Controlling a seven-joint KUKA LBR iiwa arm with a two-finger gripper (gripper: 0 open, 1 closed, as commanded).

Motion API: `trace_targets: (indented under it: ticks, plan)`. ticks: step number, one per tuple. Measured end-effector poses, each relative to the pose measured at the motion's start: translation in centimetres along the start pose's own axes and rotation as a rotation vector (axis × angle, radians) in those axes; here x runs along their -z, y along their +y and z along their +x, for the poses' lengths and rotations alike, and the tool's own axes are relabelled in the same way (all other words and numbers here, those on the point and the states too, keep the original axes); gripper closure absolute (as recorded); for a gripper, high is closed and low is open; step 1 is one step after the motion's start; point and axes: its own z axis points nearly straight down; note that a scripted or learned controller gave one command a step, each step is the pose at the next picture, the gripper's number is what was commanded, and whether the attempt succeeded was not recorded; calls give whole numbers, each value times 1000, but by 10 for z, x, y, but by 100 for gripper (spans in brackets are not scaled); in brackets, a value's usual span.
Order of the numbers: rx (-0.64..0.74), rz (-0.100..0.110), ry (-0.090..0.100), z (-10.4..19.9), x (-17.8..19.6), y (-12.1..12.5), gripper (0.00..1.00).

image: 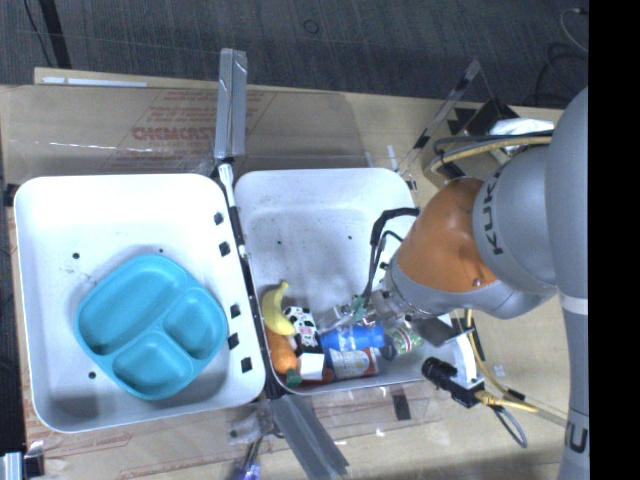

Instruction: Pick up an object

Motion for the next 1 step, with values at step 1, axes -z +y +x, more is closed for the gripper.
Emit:
trace_targets:
  ticks: [1]
  plan:
    - [-285, 2, 0, -54, 0, 17, 0]
